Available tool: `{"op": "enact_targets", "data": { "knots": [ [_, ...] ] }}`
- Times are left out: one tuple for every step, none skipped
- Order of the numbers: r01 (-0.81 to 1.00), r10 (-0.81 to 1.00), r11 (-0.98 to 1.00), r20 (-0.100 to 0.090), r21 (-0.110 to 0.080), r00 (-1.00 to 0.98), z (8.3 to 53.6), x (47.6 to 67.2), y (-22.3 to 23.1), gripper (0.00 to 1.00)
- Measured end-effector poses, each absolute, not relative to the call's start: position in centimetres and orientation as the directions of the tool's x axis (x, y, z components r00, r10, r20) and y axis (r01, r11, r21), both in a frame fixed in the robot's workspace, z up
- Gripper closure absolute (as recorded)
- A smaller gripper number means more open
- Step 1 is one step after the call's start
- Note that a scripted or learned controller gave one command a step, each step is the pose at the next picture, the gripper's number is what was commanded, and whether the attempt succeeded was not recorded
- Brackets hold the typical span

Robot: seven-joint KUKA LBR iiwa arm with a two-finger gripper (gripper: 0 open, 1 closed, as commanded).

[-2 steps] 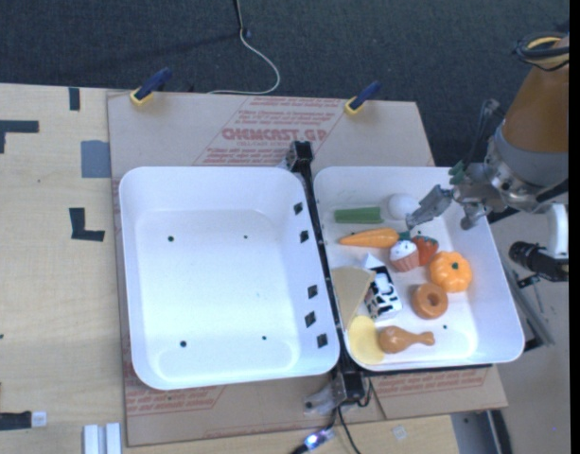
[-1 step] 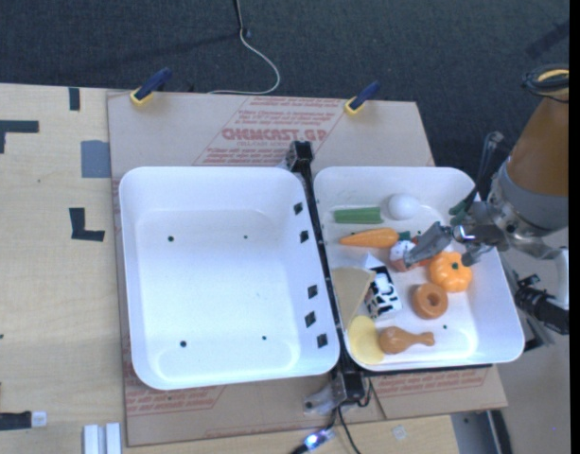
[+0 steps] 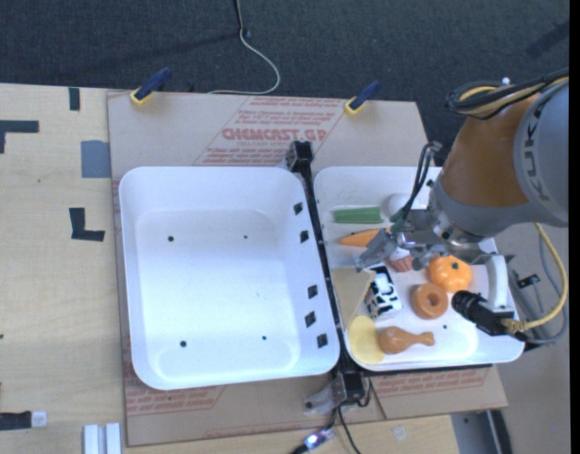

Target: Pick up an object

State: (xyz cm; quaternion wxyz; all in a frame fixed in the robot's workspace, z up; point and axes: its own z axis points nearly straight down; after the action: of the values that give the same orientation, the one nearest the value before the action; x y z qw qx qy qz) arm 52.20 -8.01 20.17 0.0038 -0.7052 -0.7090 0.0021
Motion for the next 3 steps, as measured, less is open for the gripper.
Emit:
{"op": "enact_targets", "data": {
  "knots": [
    [1.0,1.0,0.001,0.0,-0.008,-0.001,13.4,54.8,-9.5,0.0],
    [1.0,1.0,0.002,-0.001,-0.005,-0.002,8.0,58.1,-9.3,0.0],
    [1.0,1.0,0.0,0.0,-0.002,0.0,8.4,53.1,-9.8,0.0]
  ]
}}
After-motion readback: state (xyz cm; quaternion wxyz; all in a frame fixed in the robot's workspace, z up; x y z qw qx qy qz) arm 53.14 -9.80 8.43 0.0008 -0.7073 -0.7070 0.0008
